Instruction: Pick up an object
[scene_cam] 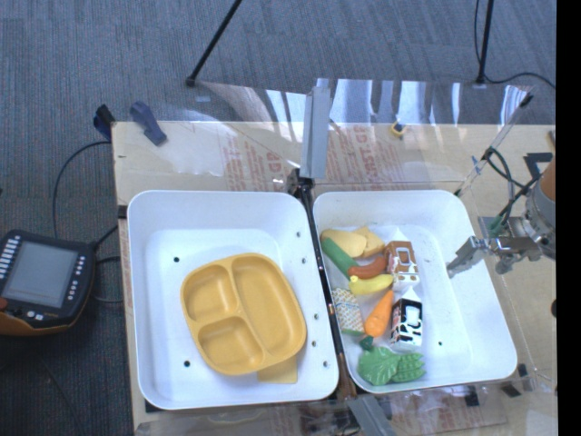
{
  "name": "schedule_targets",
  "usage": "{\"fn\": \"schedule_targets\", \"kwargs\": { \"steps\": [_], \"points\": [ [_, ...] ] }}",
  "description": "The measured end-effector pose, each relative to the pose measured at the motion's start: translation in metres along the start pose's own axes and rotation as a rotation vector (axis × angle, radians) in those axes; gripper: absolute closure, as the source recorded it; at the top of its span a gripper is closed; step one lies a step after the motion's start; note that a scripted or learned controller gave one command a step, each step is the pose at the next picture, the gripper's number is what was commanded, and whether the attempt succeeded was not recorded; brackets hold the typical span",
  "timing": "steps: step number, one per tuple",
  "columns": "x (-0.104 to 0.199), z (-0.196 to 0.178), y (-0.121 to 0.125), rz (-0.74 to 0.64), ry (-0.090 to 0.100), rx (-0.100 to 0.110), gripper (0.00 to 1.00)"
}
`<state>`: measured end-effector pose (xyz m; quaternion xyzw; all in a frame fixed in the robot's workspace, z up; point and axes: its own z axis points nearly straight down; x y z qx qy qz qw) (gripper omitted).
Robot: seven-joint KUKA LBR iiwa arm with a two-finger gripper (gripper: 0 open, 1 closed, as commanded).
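Note:
The right bin (472,334) holds a pile of toy food along its left side. From the far end of the pile toward the near end I see a yellow piece (354,241), a green cucumber (336,256), a brown sausage (368,266), a banana (370,285), an orange carrot (379,313) and green lettuce (390,367). A small brown carton (402,260) and a black-and-white carton (408,322) lie on the pile's right. My gripper (461,259) hovers over the bin's right part, to the right of the brown carton and apart from the pile, with nothing seen in it.
The left bin (154,243) holds a yellow divided plate (241,312). A grey upright post (315,134) stands behind the seam between the bins. A clear panel runs along the bench's back. A tablet (41,280) lies on the floor at the left.

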<state>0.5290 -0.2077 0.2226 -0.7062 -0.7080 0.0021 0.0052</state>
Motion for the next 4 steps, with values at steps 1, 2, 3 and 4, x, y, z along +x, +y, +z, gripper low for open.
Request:
{"fn": "schedule_targets", "kwargs": {
  "steps": [1, 2, 3, 4],
  "points": [
    [0.056, 0.123, -0.019, -0.084, -0.001, -0.002, 0.00],
    [0.056, 0.120, -0.022, -0.079, 0.004, 0.010, 1.00],
    [0.066, 0.128, -0.046, -0.304, -0.007, -0.015, 1.00],
    [0.162, 0.028, -0.051, -0.225, -0.002, -0.007, 1.00]
  ]
}}
